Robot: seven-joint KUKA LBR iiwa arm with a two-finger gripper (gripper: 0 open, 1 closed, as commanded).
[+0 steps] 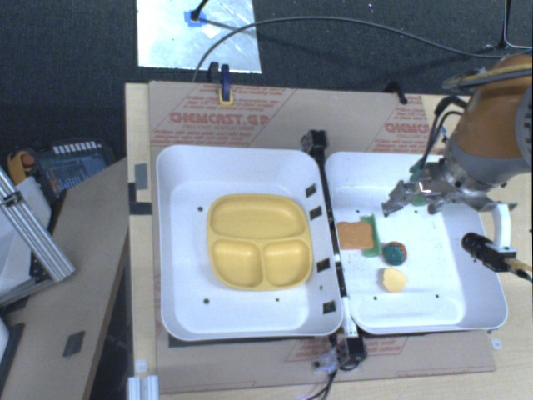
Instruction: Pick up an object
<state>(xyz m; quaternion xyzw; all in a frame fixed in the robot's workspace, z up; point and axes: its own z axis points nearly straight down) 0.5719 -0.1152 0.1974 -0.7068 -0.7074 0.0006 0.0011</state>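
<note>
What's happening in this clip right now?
The arm reaches in from the right, its gripper hovering over the right bin with nothing visibly held. Below it lie a brown sponge, a multicoloured ball and a yellow piece. The left bin holds a yellow divided plate.

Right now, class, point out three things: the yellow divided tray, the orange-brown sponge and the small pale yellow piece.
yellow divided tray (258,240), camera view, central divider.
orange-brown sponge (356,236), camera view, middle of top face.
small pale yellow piece (394,281), camera view, its centre.
</note>
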